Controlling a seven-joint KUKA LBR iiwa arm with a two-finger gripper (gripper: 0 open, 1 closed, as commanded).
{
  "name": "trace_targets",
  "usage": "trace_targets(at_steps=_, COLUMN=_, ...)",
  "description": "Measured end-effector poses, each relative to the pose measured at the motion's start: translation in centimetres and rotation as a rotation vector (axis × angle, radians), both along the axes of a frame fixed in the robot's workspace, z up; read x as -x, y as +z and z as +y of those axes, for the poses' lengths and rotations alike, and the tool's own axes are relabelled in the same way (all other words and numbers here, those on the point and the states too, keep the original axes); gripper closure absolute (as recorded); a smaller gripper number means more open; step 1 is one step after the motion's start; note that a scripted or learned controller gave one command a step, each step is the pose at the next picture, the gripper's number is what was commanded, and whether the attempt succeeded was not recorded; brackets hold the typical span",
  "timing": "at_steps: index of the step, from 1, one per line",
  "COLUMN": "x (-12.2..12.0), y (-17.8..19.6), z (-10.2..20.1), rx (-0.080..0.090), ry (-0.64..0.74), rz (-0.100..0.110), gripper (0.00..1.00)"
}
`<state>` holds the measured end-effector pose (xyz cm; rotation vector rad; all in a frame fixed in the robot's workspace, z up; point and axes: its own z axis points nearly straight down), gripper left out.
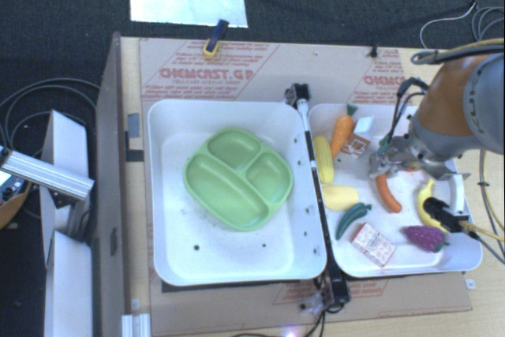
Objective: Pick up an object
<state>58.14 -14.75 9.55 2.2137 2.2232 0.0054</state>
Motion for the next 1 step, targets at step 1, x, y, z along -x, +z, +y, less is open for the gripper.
trace_targets(at_steps=1, x=-1.54, y=9.51, z=7.44, rx=-0.003, ry=0.008, rz=-0.006, gripper=1.00)
